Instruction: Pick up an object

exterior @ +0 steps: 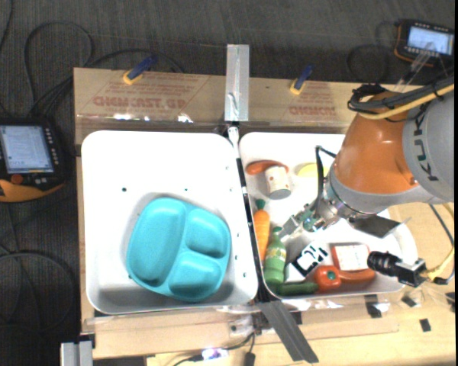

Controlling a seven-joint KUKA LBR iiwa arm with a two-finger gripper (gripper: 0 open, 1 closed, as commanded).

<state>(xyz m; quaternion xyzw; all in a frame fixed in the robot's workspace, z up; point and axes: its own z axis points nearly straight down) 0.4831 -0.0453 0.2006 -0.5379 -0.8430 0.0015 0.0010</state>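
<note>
Overhead slanted view of a bench carrying two shallow white bins side by side. At far left, on the dark floor, a handheld control pendant (21,158) lies with its screen lit. The left bin (114,158) holds a turquoise divided plate (179,248) with three compartments, resting toward the bin's near side and turned slightly off square. A cardboard sheet (160,94) with two clamps stands behind both bins. The right bin (290,145) holds a cluster of toy foods along its left wall and near edge. A carrot (261,226) lies just beside the dividing wall, long axis running front to back, its narrower end toward the far side. Directly nearer the camera, a green bottle (275,256) lies with its long axis roughly front to back, tilted slightly, cap end toward the far side and touching the carrot's lower end. Farther back sits a small cream cylinder (277,181) beside an orange-red piece (258,167). Along the near edge a green pepper-like piece (294,287) lies crosswise, next to a red tomato-like object (328,278) and a red-and-white box (349,258). A black-and-white tag (309,256) rests between the bottle and the box. The gripper (304,223) hangs low over the bin's middle, just right of the carrot and bottle; whether its jaws are spread or pressed together cannot be told, and nothing is seen between them. The grey arm with orange band (374,162) enters from the right.
</note>
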